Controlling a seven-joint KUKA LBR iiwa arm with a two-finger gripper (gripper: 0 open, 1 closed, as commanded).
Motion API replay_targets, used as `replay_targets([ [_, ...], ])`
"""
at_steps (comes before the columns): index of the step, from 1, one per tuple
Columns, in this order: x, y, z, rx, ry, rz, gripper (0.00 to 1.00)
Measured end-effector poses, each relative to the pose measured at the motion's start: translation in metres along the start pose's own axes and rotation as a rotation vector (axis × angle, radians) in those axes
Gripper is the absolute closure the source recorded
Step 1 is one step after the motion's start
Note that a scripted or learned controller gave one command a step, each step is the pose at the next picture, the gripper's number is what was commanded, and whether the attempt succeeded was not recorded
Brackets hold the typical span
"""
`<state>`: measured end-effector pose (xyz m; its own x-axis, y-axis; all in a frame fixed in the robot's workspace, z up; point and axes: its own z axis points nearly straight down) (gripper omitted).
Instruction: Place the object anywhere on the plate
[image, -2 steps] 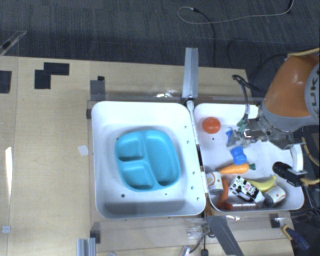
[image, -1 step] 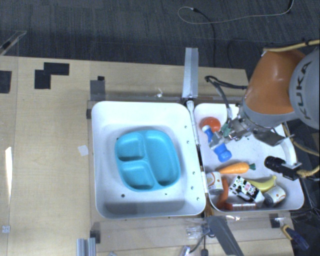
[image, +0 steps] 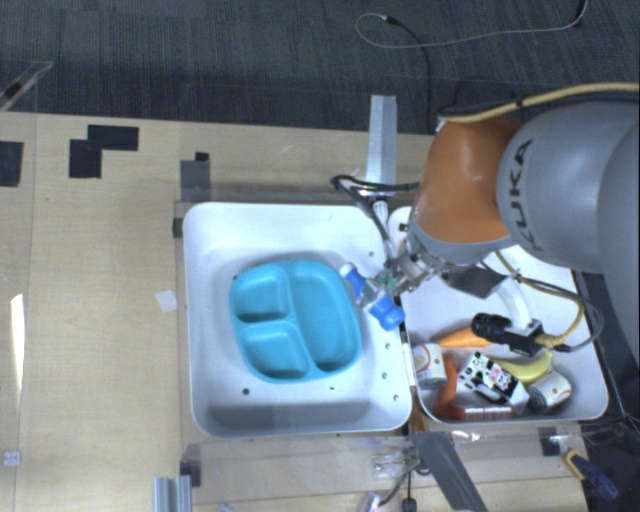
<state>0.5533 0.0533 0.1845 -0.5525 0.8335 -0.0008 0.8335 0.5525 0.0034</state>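
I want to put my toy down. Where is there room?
The blue plate has three bare compartments, and bare white floor rings it in the left bin. The right bin is crowded, its clutter heaped along the near side.

Glossy blue plastic plate, smooth white plastic bin, pale wood-look bench

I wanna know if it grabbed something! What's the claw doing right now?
Claw: over the left bin's right edge beside the blue plate, with a small blue object at its tip; whether it grips it cannot be told.
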Motion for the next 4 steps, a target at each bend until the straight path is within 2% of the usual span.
replay_targets([
  [1, 0.048, 0.029, 0.000, -0.002, -0.001, -0.078, 1.00],
  [2, 0.048, 0.029, -0.001, -0.002, -0.001, -0.077, 0.00],
  [3, 0.095, 0.041, -0.049, -0.002, -0.001, 0.052, 0.00],
  [4, 0.045, -0.048, -0.137, -0.003, -0.002, 0.093, 0.00],
])
